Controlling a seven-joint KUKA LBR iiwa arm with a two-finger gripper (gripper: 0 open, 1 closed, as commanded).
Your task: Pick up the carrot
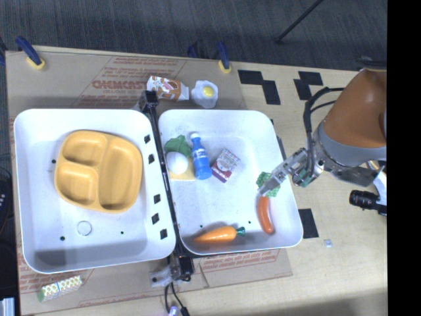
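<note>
So the tool [271,187] is sitting over the right edge of the right bin [279,137], and honestly I can't tell how it's set from up here. Just below it, inside the bin, there's a hot dog sausage [265,214] lying near the wall. The carrot [215,235] is further down and to the left of the tool, flat along the bin's near wall, green top pointing back toward the sausage, nothing touching it. Off to the tool's left you've got a blue bottle [200,157], a small red carton [225,164] and a white egg [177,162]. Way left, the other bin [39,242] holds a yellow divided plate [99,170].
</note>
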